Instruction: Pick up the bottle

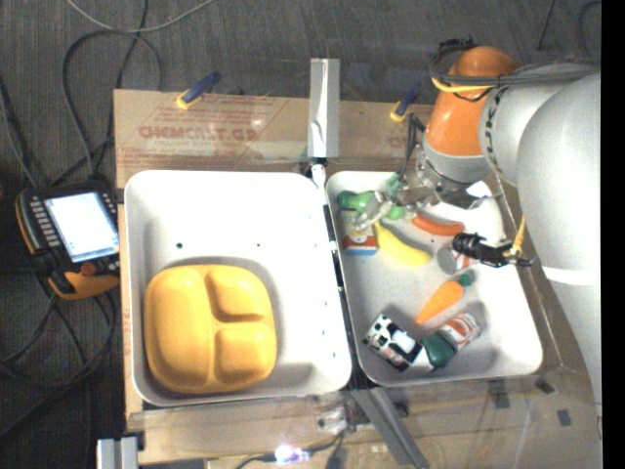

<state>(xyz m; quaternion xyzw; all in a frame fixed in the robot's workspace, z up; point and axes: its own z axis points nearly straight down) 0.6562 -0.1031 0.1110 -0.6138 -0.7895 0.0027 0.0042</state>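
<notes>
Robotics lab: bins [137, 291] on cardboard-backed bench, teach pendant [73, 231], loose cables [88, 27] on carpet.

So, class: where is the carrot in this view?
The carrot lies in the right bin, toward its front, just above the can and right of the cow toy.

The pincer [398, 195] hovers low in the right bin [527, 352], just beside the bottle [358, 225].

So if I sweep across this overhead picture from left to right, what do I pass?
Handheld screen → yellow tray in the left bin → toy cow → carrot → grey arm.
</notes>
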